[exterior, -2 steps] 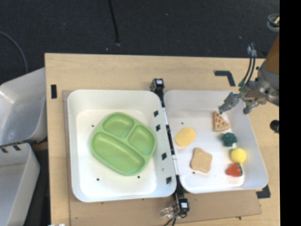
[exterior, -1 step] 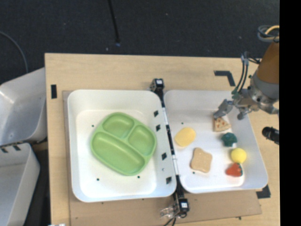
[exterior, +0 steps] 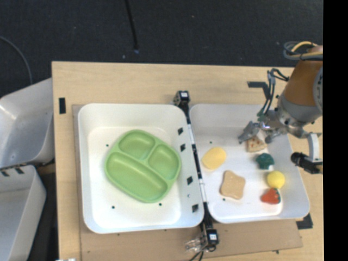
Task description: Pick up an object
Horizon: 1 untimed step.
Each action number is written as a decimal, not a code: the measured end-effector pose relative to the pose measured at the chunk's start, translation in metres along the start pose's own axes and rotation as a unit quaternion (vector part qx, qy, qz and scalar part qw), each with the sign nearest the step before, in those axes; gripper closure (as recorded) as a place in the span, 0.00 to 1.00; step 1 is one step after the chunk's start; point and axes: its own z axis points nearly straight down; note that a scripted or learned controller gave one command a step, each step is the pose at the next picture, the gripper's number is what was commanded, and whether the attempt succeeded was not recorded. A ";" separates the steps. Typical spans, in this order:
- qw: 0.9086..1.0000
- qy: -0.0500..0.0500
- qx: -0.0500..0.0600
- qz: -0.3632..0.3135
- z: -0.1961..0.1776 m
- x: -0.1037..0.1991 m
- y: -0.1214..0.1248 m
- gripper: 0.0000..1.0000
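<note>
Hovering over the right bin's (exterior: 217, 118) far right part, the gripper (exterior: 255, 135) has its fingers spread wide above a small tan piece (exterior: 255, 144). 5 other foods lie nearer, bare floor lies left of it, and the green tray (exterior: 142, 166) fills the left bin (exterior: 95, 211).
</note>
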 end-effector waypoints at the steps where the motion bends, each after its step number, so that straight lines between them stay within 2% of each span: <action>1: 1.000 -0.001 -0.004 0.000 -0.015 -0.001 0.001 1.00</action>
